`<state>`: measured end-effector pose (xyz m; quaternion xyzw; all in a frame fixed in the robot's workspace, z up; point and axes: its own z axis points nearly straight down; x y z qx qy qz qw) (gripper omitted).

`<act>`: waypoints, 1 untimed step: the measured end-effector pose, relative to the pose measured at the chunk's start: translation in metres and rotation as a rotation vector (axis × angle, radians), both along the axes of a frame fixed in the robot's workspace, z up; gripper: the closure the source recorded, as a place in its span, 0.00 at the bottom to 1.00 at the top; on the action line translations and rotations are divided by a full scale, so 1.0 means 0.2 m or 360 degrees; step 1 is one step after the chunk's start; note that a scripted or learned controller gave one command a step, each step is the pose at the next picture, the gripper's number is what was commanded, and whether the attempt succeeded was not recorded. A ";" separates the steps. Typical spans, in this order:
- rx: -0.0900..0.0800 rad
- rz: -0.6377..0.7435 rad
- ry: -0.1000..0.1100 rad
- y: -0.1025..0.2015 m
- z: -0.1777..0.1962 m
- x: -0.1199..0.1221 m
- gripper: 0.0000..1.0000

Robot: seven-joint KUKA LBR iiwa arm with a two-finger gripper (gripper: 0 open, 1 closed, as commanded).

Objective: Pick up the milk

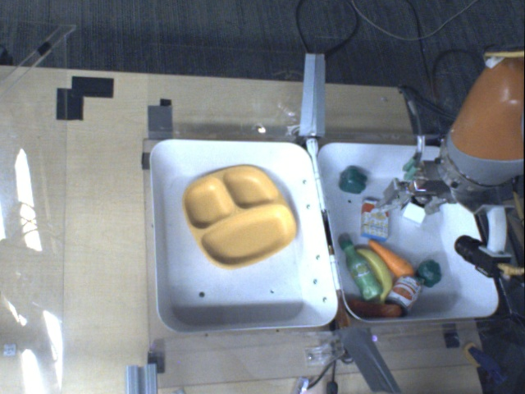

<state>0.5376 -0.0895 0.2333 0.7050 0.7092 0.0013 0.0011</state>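
Note:
The milk [376,217] is a small white carton with blue and red print, lying in the right bin [467,302] near its left wall. My gripper [413,197] hangs over the same bin, just right of the carton and a little above it. Its fingers look spread open, and the carton is not between them. The grey wrist and orange band rise behind it at the right edge.
A teal lump [353,179] sits behind the milk. In front lie a green bottle [362,271], a banana [377,269], a carrot [392,258], a can [404,292] and another teal piece [428,272]. The left bin [172,302] holds a yellow moulded tray [238,214].

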 end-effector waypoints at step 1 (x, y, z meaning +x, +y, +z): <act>0.0002 -0.0255 -0.0002 0.01 -0.11 -0.02 0.00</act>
